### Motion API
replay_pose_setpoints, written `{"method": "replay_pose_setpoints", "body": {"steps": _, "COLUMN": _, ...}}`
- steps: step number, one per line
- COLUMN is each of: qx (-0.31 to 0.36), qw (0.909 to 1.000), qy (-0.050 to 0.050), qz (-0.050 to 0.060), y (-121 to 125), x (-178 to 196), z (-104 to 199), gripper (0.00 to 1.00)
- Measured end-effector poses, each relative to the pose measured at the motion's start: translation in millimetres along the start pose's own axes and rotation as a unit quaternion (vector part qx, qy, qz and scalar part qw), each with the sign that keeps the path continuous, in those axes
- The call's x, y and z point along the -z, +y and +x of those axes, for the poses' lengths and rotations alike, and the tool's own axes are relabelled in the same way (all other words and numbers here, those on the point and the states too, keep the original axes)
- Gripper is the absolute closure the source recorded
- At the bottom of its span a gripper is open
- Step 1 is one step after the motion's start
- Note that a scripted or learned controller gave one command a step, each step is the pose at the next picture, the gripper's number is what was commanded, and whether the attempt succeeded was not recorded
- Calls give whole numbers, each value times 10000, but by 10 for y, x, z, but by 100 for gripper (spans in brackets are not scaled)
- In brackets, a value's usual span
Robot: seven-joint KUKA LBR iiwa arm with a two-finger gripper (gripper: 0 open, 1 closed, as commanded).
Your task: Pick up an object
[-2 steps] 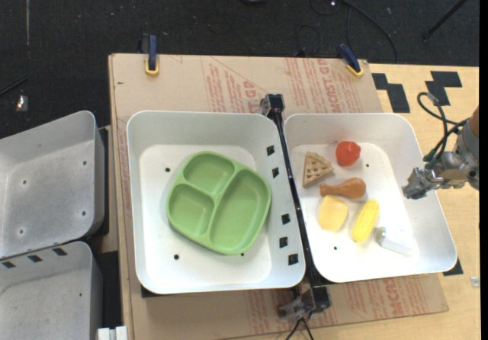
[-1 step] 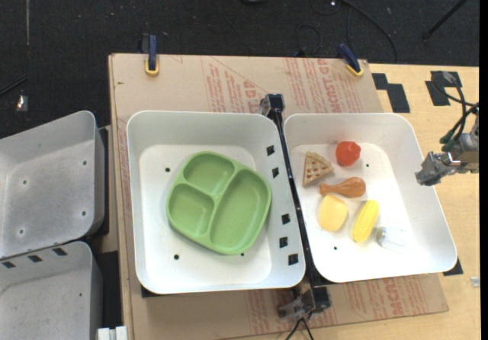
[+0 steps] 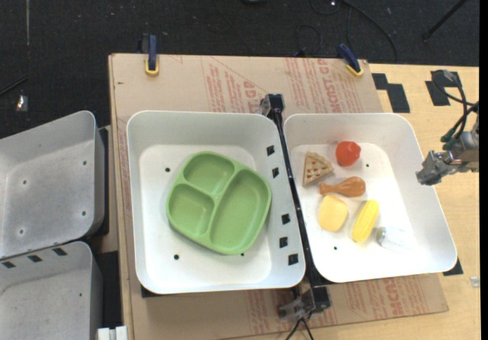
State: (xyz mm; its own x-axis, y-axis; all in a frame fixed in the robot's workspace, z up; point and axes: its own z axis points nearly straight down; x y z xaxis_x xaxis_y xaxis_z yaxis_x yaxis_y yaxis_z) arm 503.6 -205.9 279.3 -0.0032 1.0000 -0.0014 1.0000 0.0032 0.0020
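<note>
The right bin (image 3: 427, 224) holds several toy foods. A red tomato (image 3: 348, 152) lies at the back, with a tan waffle wedge (image 3: 316, 168) to its left. A brown drumstick (image 3: 345, 187) sits in the middle. In front of it are a yellow fruit (image 3: 332, 213) and a corn cob (image 3: 365, 221). A small pale object (image 3: 385, 237) rests right of the corn. My gripper (image 3: 433, 169) hangs at the view's right edge, over the bin's right rim and apart from all the food.
The left bin (image 3: 145, 255) holds a green three-compartment plate (image 3: 219, 200). A black divider (image 3: 286, 194) runs between the bins. Blue-and-yellow clamps (image 3: 152, 55) pin the cardboard base at the back. Spare white bins (image 3: 46, 178) lie off the bench's left side.
</note>
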Motion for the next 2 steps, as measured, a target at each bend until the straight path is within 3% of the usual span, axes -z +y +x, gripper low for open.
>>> {"method": "replay_pose_setpoints", "body": {"steps": 1, "qx": 23, "qw": 10000, "qy": 14, "qz": 6, "y": 157, "x": -34, "z": 574, "gripper": 100}}
{"method": "replay_pose_setpoints", "body": {"steps": 2, "qx": 25, "qw": 10000, "qy": 18, "qz": 13, "y": 154, "x": -33, "z": 1131, "gripper": 100}}
